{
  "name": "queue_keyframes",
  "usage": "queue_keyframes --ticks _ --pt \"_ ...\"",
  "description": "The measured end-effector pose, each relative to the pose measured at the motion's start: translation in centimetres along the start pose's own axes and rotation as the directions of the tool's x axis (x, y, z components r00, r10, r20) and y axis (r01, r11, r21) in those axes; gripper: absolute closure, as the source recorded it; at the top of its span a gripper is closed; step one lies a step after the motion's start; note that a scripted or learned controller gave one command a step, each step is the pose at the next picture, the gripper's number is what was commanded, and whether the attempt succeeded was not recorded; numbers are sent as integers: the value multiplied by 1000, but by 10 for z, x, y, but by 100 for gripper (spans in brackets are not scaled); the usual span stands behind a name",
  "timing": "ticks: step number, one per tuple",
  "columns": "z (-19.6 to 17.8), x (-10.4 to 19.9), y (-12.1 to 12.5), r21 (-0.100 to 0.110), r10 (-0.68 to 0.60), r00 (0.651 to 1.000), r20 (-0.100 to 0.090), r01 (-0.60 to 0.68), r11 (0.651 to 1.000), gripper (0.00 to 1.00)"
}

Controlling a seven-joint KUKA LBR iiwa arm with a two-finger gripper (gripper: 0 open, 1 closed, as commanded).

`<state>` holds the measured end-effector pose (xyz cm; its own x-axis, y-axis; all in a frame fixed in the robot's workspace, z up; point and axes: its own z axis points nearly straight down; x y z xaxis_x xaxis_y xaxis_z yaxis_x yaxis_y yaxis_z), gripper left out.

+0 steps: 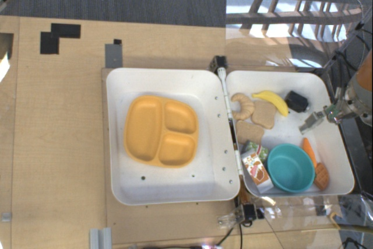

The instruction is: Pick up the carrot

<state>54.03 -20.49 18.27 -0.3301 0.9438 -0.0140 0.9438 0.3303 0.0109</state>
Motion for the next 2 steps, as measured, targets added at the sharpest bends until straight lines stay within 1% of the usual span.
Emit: queue_keyframes --ticks 1,2 --pt "82 0 3 11 192 981 -13 -192 981 0" --pt "95 6 7 8 531 847 -19 -531 848 0"
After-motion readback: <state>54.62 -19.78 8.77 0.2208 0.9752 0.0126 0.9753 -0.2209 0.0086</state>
